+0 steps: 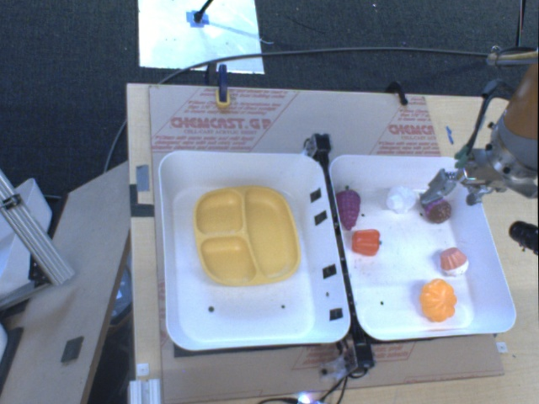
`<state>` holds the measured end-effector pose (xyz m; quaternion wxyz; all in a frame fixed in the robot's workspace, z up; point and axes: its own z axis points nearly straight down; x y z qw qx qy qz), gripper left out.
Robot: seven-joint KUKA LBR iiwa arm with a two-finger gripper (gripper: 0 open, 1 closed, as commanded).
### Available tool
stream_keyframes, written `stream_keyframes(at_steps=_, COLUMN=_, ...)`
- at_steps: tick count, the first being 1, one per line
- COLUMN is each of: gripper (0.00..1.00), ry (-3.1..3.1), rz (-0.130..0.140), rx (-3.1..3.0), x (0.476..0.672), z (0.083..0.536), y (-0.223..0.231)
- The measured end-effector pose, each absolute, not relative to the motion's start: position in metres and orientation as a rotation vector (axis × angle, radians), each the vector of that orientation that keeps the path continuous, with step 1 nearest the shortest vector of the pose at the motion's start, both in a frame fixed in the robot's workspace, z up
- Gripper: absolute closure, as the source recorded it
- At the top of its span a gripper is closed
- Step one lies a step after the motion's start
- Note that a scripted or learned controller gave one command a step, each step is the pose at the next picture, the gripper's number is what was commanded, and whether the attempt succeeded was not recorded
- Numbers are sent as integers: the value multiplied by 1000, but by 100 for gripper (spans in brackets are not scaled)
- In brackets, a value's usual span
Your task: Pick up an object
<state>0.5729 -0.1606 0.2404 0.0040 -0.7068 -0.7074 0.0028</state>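
Gripper [440,194] over right bin [497,263], finger opening cannot tell. Dark brown object [438,212] directly beneath, white lump [402,199] beside. Purple fruit [348,206], red pepper [365,241] near divider.

A small, dark brownish-purple rounded object [438,211] sits in the right bin, right beneath the claw [444,187], touching or very nearly touching its tip; whether it is between the fingers cannot be told. Just left of the claw lies a small white crumpled lump [401,199]. Further left, by the bin's left wall, a purple grape-like bunch [348,206] stands lengthwise. Below and left of the claw rests a red-orange pepper-like piece [365,241]. Below the claw, slightly right, sits a pink and white cupcake-like piece [454,261], and further down an orange pumpkin-like object [438,300], well apart from the claw.
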Motion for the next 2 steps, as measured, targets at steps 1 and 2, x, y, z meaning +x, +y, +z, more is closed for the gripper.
stream_keyframes(at_steps=1, gripper=0, ry=-2226, rz=-1, rx=-2218, x=575, z=247, y=-160)
stream_keyframes(at_steps=2, gripper=0, ry=-2222, rz=2, rx=-2217, x=575, z=186, y=-154)
